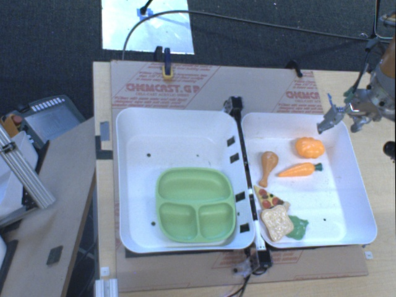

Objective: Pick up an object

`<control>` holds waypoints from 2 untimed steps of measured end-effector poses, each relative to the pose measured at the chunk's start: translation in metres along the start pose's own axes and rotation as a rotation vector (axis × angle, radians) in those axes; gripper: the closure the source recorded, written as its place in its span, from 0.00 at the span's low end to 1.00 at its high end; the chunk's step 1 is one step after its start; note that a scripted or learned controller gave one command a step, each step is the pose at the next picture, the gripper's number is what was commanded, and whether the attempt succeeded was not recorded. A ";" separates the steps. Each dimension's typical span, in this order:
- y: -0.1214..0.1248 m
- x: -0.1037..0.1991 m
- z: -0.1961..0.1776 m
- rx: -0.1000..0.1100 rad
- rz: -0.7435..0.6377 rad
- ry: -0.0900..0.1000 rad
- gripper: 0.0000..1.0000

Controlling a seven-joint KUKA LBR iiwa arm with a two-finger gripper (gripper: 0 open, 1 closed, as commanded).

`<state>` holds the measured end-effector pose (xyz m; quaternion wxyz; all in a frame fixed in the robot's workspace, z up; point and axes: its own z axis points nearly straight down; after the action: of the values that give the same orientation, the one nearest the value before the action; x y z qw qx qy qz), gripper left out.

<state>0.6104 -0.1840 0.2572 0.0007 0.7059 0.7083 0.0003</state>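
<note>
The right bin holds toy food: an orange fruit, a carrot, a chicken drumstick, a pizza slice, a slice of toast and a green leafy piece. My gripper hangs over the bin's far right corner, up and to the right of the orange fruit. Its two fingers are spread apart with nothing between them.
The left bin holds a green divided plate. A black divider clip strip runs between the bins. Cardboard lies under both bins, and a wooden side table with grey equipment stands at the left.
</note>
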 end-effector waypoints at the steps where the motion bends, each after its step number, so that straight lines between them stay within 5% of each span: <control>1: 0.001 0.000 0.041 0.001 0.002 0.000 0.00; 2: 0.006 -0.006 0.100 0.002 0.002 0.000 0.00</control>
<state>0.6163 -0.1904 0.1576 0.0001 0.7067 0.7075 -0.0004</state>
